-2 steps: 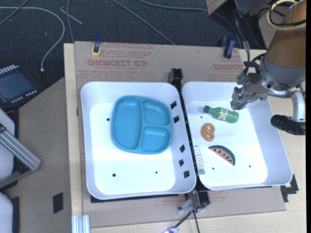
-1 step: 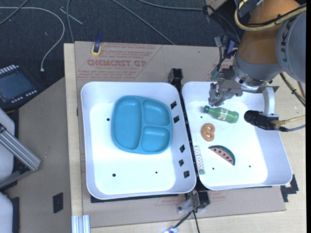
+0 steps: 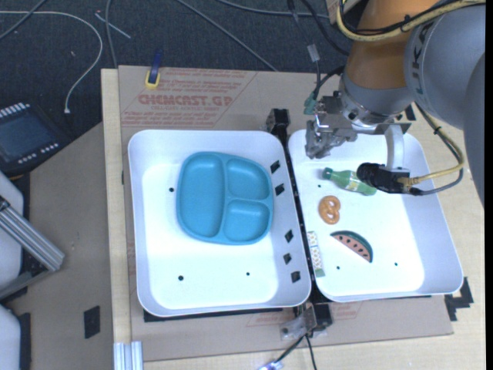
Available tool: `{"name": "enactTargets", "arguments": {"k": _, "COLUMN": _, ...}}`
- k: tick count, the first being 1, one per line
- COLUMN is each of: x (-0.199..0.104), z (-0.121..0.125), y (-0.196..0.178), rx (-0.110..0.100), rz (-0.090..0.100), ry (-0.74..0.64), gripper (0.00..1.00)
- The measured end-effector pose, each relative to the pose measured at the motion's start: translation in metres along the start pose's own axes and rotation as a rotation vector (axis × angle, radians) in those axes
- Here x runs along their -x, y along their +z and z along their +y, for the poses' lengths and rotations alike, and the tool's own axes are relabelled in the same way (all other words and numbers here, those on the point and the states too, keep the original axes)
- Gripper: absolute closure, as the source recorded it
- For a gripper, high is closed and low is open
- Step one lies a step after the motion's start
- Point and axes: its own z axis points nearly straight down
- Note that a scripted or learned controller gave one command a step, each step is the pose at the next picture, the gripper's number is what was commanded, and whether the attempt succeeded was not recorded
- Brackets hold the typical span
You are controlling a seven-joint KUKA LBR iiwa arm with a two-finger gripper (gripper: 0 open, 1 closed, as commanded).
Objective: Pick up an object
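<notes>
The gripper (image 3: 317,146) hangs over the far left corner of the right bin (image 3: 431,245), fingers pointing down; whether they stand open or closed cannot be told, and nothing shows between them. Just beside it, toward the near right, a green bottle (image 3: 348,180) lies on its side on the bin floor. Nearer the camera sit a small pretzel (image 3: 330,210) and then a watermelon slice (image 3: 353,245), each apart from the others. The left bin (image 3: 154,268) holds a blue divided plate (image 3: 225,197).
</notes>
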Motion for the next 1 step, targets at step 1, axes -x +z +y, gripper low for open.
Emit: {"name": "enactTargets", "arguments": {"k": 1, "x": -0.0561, "z": 0.0065, "y": 0.0019, "rx": -0.001, "rz": 0.000, "ry": 0.000, "gripper": 1.00}}
